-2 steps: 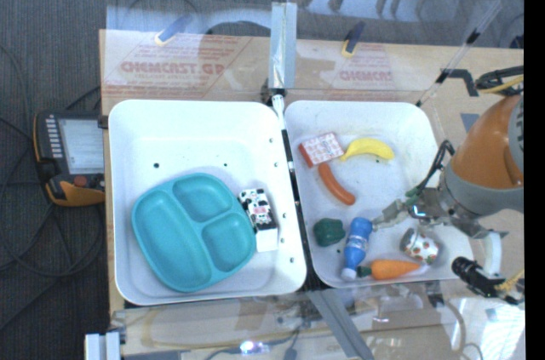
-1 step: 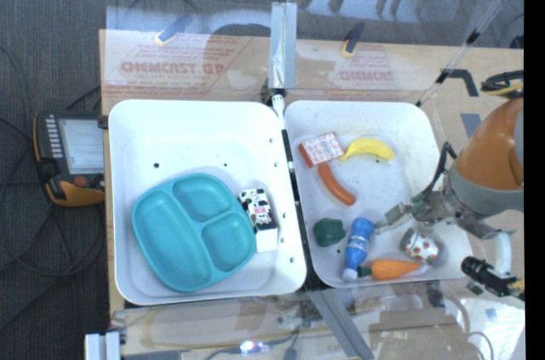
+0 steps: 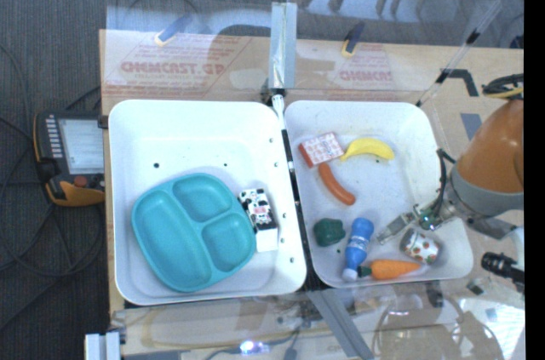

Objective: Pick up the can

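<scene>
The can (image 3: 420, 248), as far as you can make out, is the small pale patterned thing lying near the right bin's (image 3: 409, 117) front right corner. The view is too coarse there for you to be sure of it or to read any label. The gripper (image 3: 415, 220) hangs just above and beside it, and you cannot tell whether it is set wide, narrow or closed on anything. The carrot (image 3: 393, 269) lies right next to the can on its front side, with the blue-and-white bottle (image 3: 356, 246) just beyond. A closing grip could catch the carrot instead, or nudge the can against the bin wall. A can lying on its side may also roll away as it is touched. Farther off sit a green lump (image 3: 328, 231), a sausage (image 3: 337, 183), a banana (image 3: 368, 149) and a red-and-white packet (image 3: 321, 149) whose print is too small to read. The left bin (image 3: 145, 118) holds a teal divided plate (image 3: 194, 231) and a black-and-white box (image 3: 258, 214). The only legible writing is "CHEMCAST" on the clear sheet (image 3: 174, 66) behind the bins.
</scene>
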`<state>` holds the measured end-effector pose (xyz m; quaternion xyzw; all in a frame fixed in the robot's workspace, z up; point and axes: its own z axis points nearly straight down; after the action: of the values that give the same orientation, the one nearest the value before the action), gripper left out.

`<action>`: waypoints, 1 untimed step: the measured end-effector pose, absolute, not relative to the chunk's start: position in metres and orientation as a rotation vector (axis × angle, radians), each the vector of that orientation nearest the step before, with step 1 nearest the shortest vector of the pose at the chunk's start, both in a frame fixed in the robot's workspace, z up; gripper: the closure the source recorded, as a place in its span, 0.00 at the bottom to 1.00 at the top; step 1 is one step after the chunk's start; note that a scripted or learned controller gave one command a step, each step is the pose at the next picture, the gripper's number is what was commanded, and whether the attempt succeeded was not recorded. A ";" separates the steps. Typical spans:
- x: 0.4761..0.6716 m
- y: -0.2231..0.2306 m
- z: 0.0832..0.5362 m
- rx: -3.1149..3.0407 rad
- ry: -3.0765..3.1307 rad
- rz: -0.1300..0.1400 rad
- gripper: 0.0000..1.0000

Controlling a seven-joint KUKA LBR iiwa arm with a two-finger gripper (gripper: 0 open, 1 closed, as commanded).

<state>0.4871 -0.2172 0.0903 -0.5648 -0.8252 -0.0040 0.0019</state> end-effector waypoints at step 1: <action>0.525 -0.201 0.149 -1.817 -2.563 0.001 0.00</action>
<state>0.5248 -0.2009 0.1492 -0.5783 -0.8159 0.0004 -0.0001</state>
